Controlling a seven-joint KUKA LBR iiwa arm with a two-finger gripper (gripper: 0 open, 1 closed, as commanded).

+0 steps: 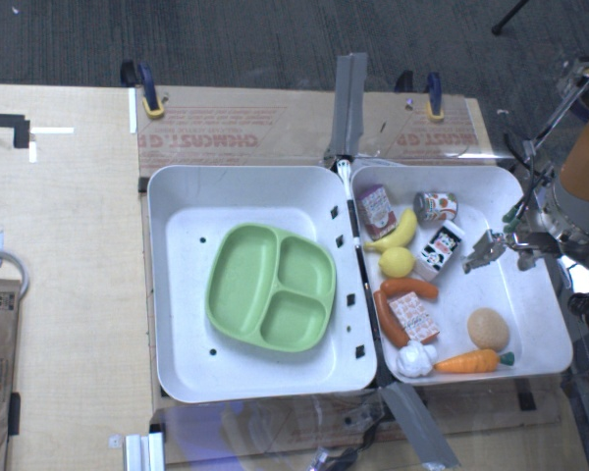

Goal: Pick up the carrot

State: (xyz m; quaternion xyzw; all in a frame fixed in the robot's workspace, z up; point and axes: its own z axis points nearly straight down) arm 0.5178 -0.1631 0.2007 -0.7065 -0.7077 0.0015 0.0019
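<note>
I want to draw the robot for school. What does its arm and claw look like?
The gripper is small, made of shiny grey metal with thin fingers. Behind it is a chunky grey metal wrist, and an orange band wraps the arm above that.

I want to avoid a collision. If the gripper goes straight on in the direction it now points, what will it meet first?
The gripper points left across the right bin. The small milk carton looks first in line, though its height above the carton is unclear. The carrot lies nearer the camera, off this line.
</note>
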